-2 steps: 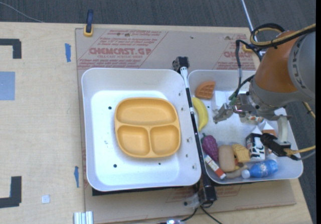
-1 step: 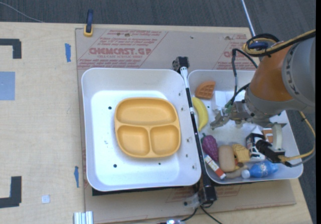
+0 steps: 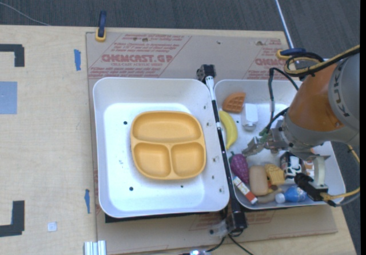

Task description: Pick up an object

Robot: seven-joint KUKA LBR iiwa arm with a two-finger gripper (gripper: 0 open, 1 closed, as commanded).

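My gripper (image 3: 273, 140) hangs low over the right bin (image 3: 260, 86), at the frame's lower right, amid crowded toys; I cannot tell its state from here. Nothing is visibly held. Candidates lie close: the banana (image 3: 229, 127) to its left, the purple grapes (image 3: 240, 166) below that, a tan block (image 3: 258, 179) and cracker (image 3: 274, 175) beneath me. I should choose one isolated piece, centre over it and descend straight, avoiding neighbours. The yellow divided plate (image 3: 168, 144) sits in the left bin (image 3: 108, 151).
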